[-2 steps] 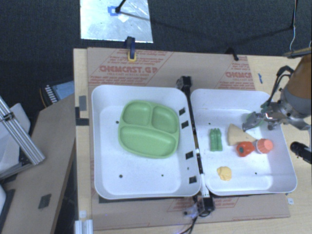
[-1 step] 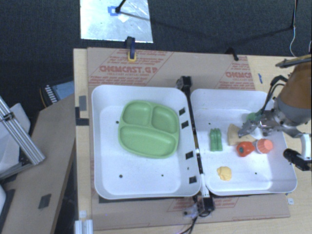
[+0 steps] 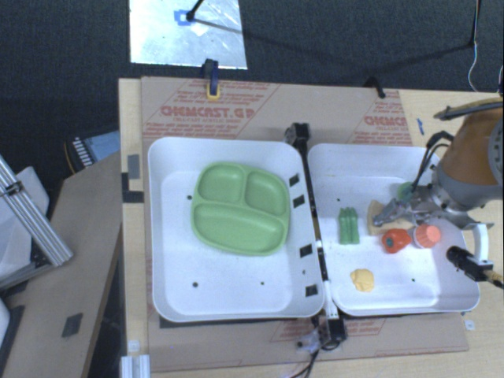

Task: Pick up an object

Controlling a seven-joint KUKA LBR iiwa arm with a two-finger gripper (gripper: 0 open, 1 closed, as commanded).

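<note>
hovering low in the right bin [image 3: 453, 290], tool [image 3: 386, 213] grip state unclear; centre squarely over the red object [image 3: 395, 241] before closing

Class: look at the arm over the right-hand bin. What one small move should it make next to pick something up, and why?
Probably a short drop straight down onto the red-orange toy. The claw hangs just above it in the right bin, nearer than the green piece or the yellow lump. Nothing visibly sits between its tips yet.
</note>
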